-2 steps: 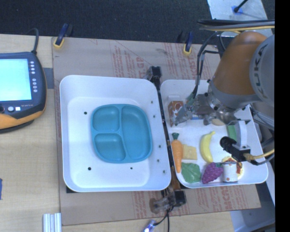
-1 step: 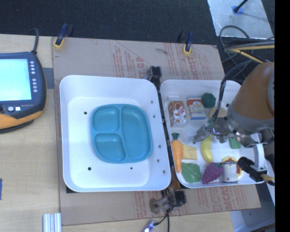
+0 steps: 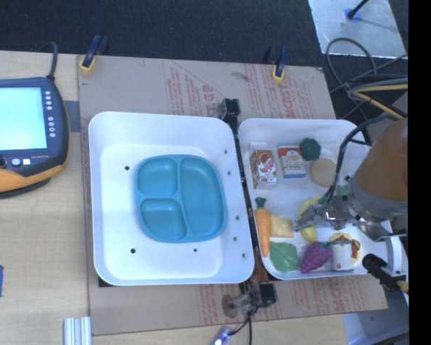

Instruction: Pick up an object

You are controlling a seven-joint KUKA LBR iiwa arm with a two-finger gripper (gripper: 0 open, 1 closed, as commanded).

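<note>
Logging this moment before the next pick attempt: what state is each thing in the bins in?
Blue three-compartment plastic plate: flat in left white bin, nothing on it.
Orange toy carrot: lying along right white bin's left wall.
Purple toy grape bunch: lying loose.
Small white can: lying on its side.
Tool: low over the toys.

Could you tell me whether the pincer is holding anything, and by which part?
It cannot be told: the pincer sits low among toys in the right bin.
</note>
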